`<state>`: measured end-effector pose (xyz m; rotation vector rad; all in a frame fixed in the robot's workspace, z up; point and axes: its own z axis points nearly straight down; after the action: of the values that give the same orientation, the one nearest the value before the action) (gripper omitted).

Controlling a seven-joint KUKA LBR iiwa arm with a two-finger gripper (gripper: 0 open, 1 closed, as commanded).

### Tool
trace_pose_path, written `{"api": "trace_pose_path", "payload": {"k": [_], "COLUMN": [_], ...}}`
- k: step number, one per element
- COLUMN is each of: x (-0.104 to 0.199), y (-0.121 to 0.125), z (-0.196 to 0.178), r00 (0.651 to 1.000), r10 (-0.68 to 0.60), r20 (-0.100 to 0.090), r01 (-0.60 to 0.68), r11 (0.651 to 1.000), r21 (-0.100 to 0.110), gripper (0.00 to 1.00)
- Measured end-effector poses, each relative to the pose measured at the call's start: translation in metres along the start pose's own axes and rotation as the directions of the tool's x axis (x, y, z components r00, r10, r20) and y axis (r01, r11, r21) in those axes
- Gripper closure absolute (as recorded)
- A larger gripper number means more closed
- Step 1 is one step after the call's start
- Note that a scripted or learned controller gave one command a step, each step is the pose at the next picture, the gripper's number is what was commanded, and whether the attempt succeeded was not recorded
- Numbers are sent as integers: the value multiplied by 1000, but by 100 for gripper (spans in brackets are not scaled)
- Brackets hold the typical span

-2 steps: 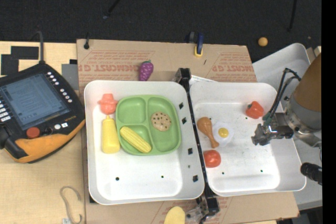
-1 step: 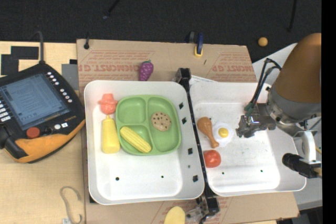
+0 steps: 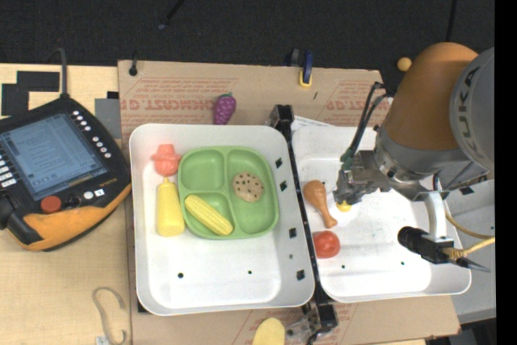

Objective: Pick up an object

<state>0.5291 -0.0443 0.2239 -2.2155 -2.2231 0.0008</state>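
Lying by tool [image 3: 346, 198]: tan drumstick [image 3: 320, 202], w/ pale tip.

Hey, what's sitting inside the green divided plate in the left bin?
The green plate holds a corn cob in its lower compartment and a cookie in the right one. The upper-left compartment looks bare.

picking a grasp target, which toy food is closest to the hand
The drumstick in the right bin. It lies just left of the hand, almost touching. The tomato sits farther down, and the corn and cookie are over in the left bin's green tray.
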Motion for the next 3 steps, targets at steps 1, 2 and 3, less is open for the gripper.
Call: {"api": "trace_pose_path", "payload": {"k": [1, 2, 3], "x": [54, 99, 138], "y": [7, 25, 35], "z": [-7, -14, -5], "r00": [1000, 1000, 1000], "r10": [0, 1, 3], "r20": [0, 1, 2], "r01": [0, -1, -3], "r11": [1000, 1000, 1000], "r21": [0, -1, 0], "gripper": [100, 100, 100]}}
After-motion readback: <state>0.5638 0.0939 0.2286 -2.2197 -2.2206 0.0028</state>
